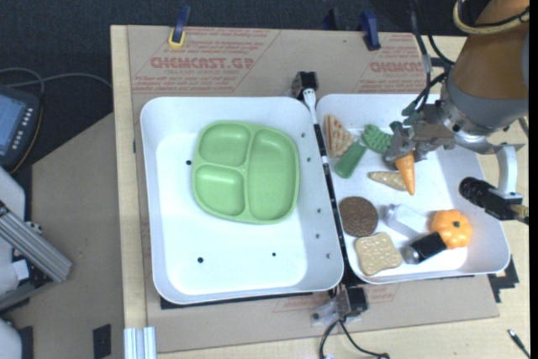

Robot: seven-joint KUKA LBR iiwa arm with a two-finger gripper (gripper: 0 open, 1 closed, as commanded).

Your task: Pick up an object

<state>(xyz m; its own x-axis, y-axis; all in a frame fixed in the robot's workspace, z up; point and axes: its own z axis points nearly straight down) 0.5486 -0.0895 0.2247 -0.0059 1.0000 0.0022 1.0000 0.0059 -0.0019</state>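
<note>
The right bin [476, 262] holds several toy foods. An orange carrot [407, 173] lies with its tip pointing toward the front, and its thick end is directly under my gripper [408, 144]. The gripper hangs over the bin's back middle, and the arm's grey wrist and orange band rise to its right. Whether the carrot is in the gripper's grasp is unclear from this angle. Just left of the gripper are a dark green piece [376, 137] and a light green pickle [349, 158].
Also in the right bin: a striped wedge [336, 134], a tan chip [386, 178], a brown cookie [359, 216], a toast slice [376, 254], a clear bottle [404, 220], an orange pumpkin [450, 229] and a black piece [424, 248]. The left bin [227, 261] holds a green divided plate [247, 172].
</note>
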